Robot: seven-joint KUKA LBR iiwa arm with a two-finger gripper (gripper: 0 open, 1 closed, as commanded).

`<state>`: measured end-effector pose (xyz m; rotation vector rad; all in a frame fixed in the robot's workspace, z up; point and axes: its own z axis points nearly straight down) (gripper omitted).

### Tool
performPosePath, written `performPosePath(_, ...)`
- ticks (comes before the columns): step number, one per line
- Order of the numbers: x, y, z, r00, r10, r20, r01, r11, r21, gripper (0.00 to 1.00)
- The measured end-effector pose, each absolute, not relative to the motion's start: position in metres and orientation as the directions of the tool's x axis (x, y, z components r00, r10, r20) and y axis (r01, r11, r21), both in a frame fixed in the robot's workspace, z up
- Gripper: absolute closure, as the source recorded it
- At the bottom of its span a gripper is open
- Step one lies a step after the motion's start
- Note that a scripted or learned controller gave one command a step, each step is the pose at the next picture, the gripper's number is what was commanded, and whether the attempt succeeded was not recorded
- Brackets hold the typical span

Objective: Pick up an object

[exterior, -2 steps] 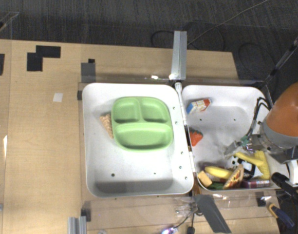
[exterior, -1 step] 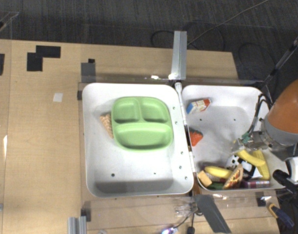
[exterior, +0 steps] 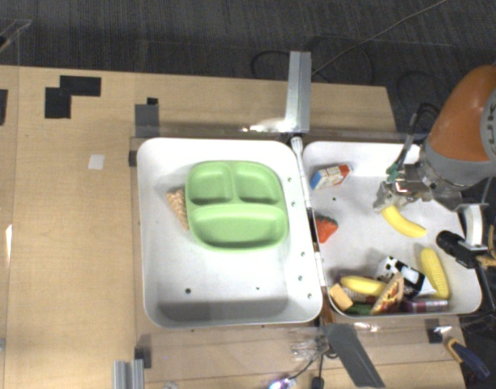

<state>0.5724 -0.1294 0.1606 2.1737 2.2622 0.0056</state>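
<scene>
Yellow banana (exterior: 403, 222) sits in the right bin (exterior: 357, 245), right under the gripper (exterior: 399, 190), which hovers at its upper end; honestly can't tell if the thing is actually grabbed or what the hand is doing. Left bin (exterior: 163, 241) has a green divided plate (exterior: 234, 204), and more toy food is piled along the right bin's near edge.
</scene>
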Motion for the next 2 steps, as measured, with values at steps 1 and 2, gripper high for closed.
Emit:
performPosePath(1,0.562,-0.117,0.137,0.106,0.994,0.001,0.994,-0.106,0.003,1.0)
performPosePath(2,0.638,-0.068,0.186,-0.004,1.0,-0.001,1.0,0.004,0.005,1.0)
